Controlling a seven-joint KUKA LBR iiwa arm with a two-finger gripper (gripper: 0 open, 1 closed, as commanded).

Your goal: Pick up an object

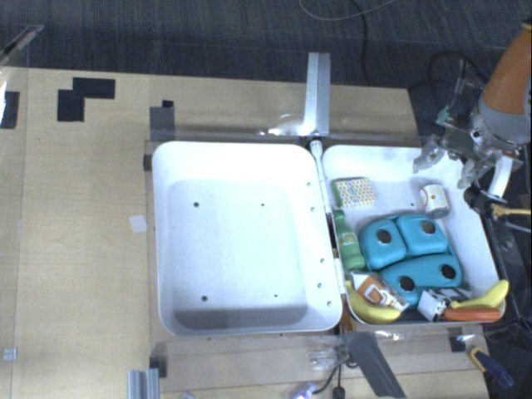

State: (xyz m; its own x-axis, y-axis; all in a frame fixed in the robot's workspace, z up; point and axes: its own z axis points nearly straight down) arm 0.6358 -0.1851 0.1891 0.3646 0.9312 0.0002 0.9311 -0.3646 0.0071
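The right bin [391, 155] holds a heap of objects. Three teal-blue moulded blocks [411, 252] lie in its middle. A small white roll [433, 198] sits behind them, and a green dotted pad [355, 192] lies at the back left. A green bottle [347, 243] lies along the left wall. At the front are a yellow banana [370, 307], an orange-and-white packet [376, 289], a small white cube [430, 304], an orange stick [474, 312] and a second banana [496, 292]. My gripper [464, 166] hangs over the bin's far right corner, just behind and right of the white roll, open, with nothing between its fingers.
The left bin [160, 223] stands beside the right one, with a metal post [318, 90] behind the divide. Cables [366, 15] run over the dark floor at the back. Black markers [83, 96] lie on the bench at the far left.
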